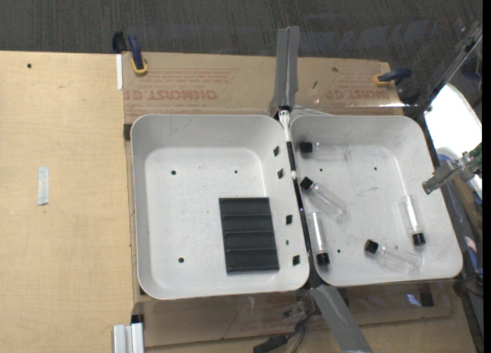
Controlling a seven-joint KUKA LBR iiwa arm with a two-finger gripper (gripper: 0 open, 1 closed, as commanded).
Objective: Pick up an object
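A flat black ribbed block (248, 234) lies in the left bin (153, 190), near its front right. The right bin (360, 171) holds several clear vials with black caps. One vial (323, 198) lies slanted near the divider, and another (317, 238) lies along the left wall with its cap toward the front. A third vial (411, 219) lies at the right, and one more (390, 255) rests near the front. A small black cap (305, 146) sits at the back left of that bin.
The bins stand on brown cardboard (230, 90) held by clamps (136, 60) at the back. A grey metal bar (287, 67) runs between the bins. A grey metal piece (445, 179) juts over the right bin's right rim. A wooden bench top (61, 190) spreads to the left.
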